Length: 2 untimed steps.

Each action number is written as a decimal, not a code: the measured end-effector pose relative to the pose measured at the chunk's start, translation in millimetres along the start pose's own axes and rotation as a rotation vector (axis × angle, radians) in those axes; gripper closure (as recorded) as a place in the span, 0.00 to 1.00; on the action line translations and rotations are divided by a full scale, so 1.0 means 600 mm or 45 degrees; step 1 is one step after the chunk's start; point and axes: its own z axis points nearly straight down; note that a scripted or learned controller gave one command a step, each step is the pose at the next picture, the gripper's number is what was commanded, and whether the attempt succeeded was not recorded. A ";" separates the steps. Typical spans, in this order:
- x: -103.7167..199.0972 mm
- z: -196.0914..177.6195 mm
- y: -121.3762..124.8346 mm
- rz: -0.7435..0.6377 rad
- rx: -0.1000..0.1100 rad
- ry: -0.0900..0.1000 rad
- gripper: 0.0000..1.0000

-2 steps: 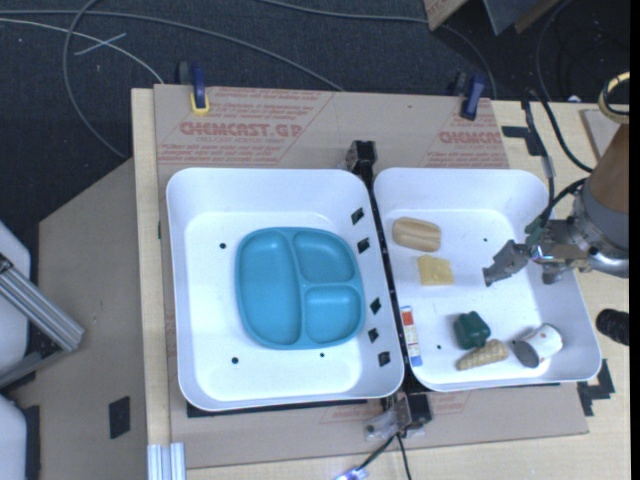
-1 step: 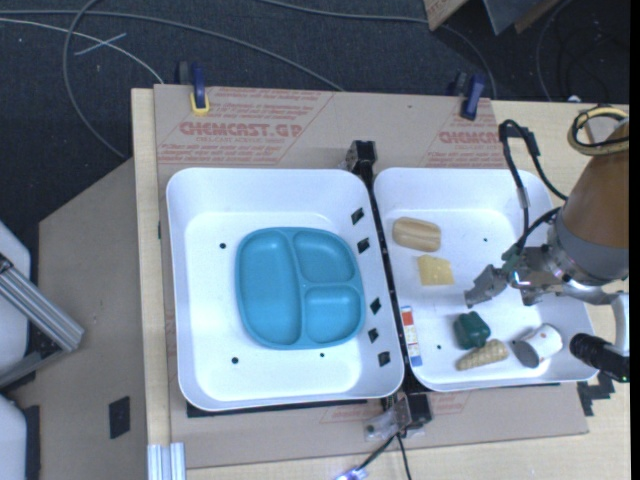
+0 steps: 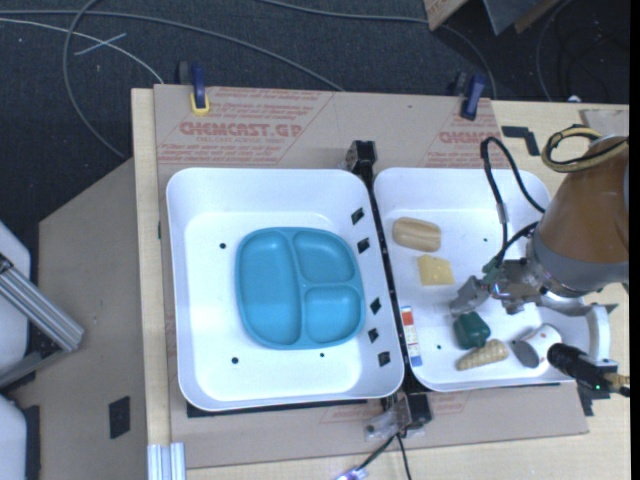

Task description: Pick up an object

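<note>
The surface (image 3: 250, 118), a tan board printed with red lettering, is seen carrying two shallow white bins side by side, with a blue clamp (image 3: 200, 96) at its far left edge and another clamp (image 3: 471, 95) at its far right edge.

The left bin (image 3: 200, 268) is occupied by a blue divided plate (image 3: 298, 286) with three compartments, lying flat near the bin's middle.

The right bin (image 3: 440, 193) is entered from the right by the arm (image 3: 590, 223), whose grey body with an orange-brown section is seen above the bin's right half. A black cable (image 3: 500, 183) is looped over the bin's far right part.

The end effector (image 3: 487, 293) is located low over the right bin's near half, just above and beside a dark green object (image 3: 472, 329). Whether its fingers are open or closed cannot be told. No object is seen held between them.

The loose objects are recorded in the right bin. A tan bread-roll-shaped item (image 3: 416, 234) lies towards the far left of the bin. A pale yellow block (image 3: 435, 270) lies just in front of it, apart from it. The dark green object sits nearer the front, and a tan cone-shaped item (image 3: 482, 355) lies just in front of it, close to or touching it. A small grey and white piece (image 3: 533, 347) lies to the right of the cone.
</note>
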 end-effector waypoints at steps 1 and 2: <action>0.001 0.085 0.000 0.000 -0.003 0.000 0.00; 0.001 0.066 0.000 0.001 -0.005 -0.001 1.00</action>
